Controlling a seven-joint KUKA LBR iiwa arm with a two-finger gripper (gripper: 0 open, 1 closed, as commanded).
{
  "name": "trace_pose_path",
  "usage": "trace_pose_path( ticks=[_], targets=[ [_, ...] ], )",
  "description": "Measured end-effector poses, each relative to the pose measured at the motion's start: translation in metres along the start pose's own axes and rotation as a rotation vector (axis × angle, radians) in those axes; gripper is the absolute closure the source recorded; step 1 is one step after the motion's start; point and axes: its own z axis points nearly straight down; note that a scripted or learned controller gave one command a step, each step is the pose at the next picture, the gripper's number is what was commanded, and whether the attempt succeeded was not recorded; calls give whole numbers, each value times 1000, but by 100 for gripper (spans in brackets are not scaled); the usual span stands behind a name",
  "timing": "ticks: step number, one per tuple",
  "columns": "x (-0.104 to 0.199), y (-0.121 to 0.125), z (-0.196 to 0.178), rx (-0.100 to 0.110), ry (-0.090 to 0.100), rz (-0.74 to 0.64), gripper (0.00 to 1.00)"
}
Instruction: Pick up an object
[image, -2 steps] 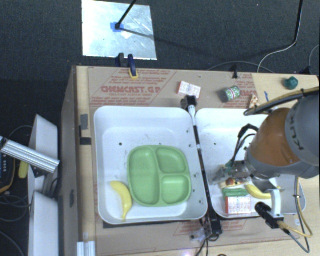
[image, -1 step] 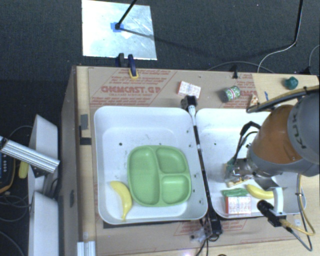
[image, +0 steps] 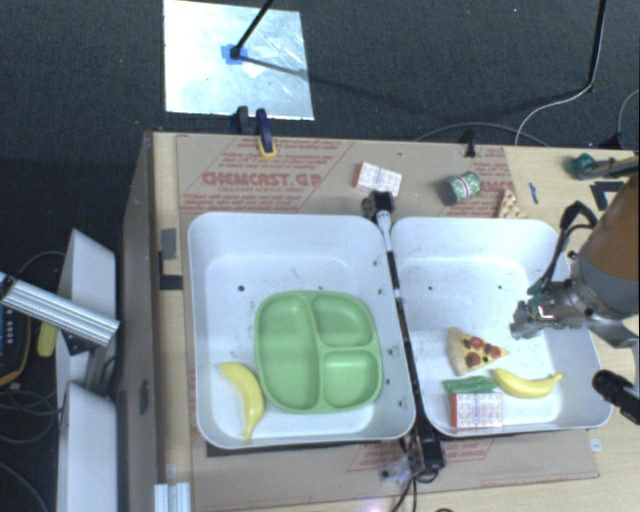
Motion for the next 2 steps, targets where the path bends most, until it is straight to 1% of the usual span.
trace_pose_path(
  ticks=[1, 2],
  targets=[
    [47, 51, 22, 3, 3, -3, 100],
    [46, 51, 22, 3, 2, -3, 0]
  ],
)
